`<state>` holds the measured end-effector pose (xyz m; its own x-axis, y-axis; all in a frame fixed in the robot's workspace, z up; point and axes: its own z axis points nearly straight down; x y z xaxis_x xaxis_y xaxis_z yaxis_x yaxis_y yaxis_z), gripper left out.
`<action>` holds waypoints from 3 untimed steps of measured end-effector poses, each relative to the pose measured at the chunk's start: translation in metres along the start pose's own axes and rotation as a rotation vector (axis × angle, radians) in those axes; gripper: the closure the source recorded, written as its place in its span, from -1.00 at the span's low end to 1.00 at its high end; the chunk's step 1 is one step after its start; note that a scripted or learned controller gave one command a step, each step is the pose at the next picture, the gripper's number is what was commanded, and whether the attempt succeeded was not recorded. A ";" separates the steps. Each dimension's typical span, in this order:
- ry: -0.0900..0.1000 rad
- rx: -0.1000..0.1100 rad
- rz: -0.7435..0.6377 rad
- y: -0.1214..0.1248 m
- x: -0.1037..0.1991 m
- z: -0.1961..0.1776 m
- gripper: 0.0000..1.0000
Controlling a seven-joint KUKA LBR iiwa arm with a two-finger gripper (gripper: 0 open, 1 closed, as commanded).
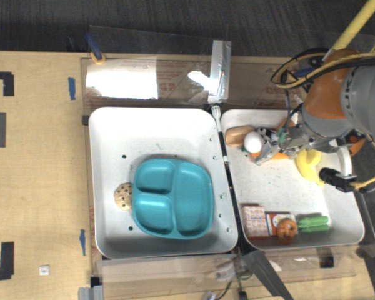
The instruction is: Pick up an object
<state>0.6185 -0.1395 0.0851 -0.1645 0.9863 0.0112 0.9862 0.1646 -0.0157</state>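
Camera view: white ball (253, 142) just left of gripper (276, 144).

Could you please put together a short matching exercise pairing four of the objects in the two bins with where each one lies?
Things:
1. teal divided plate
2. cookie
3. green object
4. white ball

Places:
A. near edge of the right bin, beside an orange ball
B. far left corner of the right bin, next to the gripper
C. middle of the left bin
D. left bin, against the plate's left edge

Pairs: 1-C, 2-D, 3-A, 4-B
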 end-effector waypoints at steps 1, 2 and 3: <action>0.032 0.099 0.113 0.025 -0.010 0.007 -1.00; 0.032 0.111 0.110 0.022 -0.009 -0.002 1.00; -0.013 -0.033 0.047 0.032 0.072 -0.164 1.00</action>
<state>0.6416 -0.0651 0.2492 -0.1184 0.9930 -0.0015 0.9928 0.1184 0.0168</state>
